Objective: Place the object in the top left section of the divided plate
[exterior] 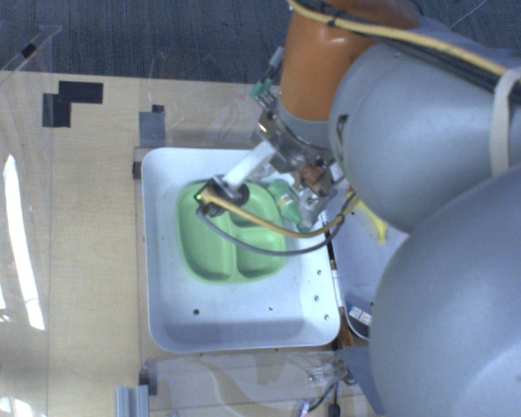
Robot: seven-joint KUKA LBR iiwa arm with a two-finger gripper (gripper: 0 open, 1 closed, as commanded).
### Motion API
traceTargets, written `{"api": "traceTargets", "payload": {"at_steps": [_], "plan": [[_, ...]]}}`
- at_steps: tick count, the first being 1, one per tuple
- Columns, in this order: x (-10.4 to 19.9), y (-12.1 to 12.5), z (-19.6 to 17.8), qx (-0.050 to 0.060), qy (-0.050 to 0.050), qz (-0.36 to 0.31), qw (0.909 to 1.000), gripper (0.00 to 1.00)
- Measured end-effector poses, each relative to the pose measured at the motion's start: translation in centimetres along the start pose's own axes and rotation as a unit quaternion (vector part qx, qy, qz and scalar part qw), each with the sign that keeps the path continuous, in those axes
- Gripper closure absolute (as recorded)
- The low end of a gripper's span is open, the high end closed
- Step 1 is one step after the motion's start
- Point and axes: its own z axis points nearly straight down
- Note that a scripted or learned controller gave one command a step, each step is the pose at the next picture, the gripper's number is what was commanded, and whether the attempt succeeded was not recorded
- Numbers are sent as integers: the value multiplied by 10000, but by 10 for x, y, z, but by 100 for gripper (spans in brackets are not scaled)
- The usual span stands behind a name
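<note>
We are looking down at the green divided plate (219, 248), which is lying in a white bin (234, 324) on the table (69, 259). The arm (326, 68) is reaching in from the plate's right and hanging low over its upper right part. A white piece and a dark ring (215, 191) of its tool end are sitting above the plate's upper edge. A yellow cable (256, 221) is trailing across the plate's right-hand sections.

Whether the arm is carrying anything, we cannot tell, since the wrist is covering its tip. We are not making out the object with any certainty either. A small pale, glassy shape (286, 201) is showing under the wrist, just beside the plate's upper right rim, and that may be it. The sections in plain sight are lying bare.

We are judging this to be the placing step, with the arm already down at the plate. The next move is calling for a shift toward the plate's top left section, keeping low, and a release only once the object is hanging squarely over that section and not over a dividing ridge.
</note>
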Motion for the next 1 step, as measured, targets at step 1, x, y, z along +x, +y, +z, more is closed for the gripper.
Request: {"api": "traceTargets", "payload": {"at_steps": [1], "plan": [[-12,-60,-103,-11,38,422,9991,0]]}}
